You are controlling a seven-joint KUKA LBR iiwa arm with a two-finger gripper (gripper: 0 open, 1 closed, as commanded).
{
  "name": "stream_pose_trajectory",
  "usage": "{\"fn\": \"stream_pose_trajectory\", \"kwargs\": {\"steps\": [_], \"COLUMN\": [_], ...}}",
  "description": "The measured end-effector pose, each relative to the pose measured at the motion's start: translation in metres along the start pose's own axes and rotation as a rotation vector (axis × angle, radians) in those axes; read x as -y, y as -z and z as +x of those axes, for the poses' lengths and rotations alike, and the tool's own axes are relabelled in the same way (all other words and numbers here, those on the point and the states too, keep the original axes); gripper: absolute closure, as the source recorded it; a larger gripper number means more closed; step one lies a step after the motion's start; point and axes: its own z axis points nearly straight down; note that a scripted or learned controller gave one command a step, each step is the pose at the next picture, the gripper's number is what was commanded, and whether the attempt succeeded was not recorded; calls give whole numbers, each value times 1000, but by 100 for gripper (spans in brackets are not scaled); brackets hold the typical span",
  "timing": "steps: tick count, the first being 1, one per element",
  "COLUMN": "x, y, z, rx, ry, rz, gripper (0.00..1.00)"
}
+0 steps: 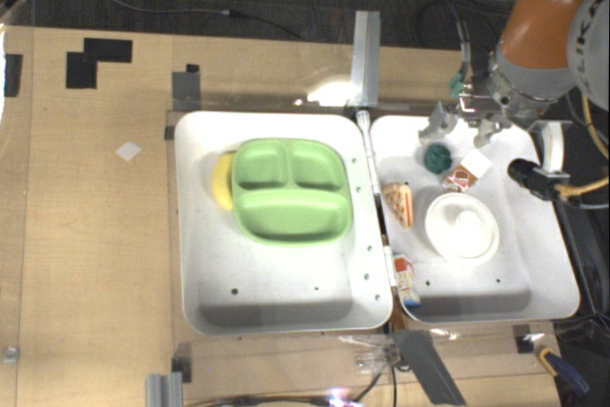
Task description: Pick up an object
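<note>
Two white bins [200,205]: one green tray [289,189], one banana [221,182], one white bowl [461,225], one teal ball [437,157]. Gripper [463,125] fingers apart, empty. No readable labels.

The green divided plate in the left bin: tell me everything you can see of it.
The green divided plate is a light green, rounded-rectangle tray that looks like plastic, with two small compartments along its far side and one wide compartment nearer the camera. Nothing lies in any compartment. It sits flat, right side up, in the far half of the left bin. A yellow object pokes out from under its left edge.
</note>
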Motion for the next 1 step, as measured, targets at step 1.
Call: {"fn": "stream_pose_trajectory", "kwargs": {"steps": [1], "x": [0], "y": [-146], "z": [-10], "rx": [0], "ry": [-23], "rz": [-4], "gripper": [0]}}
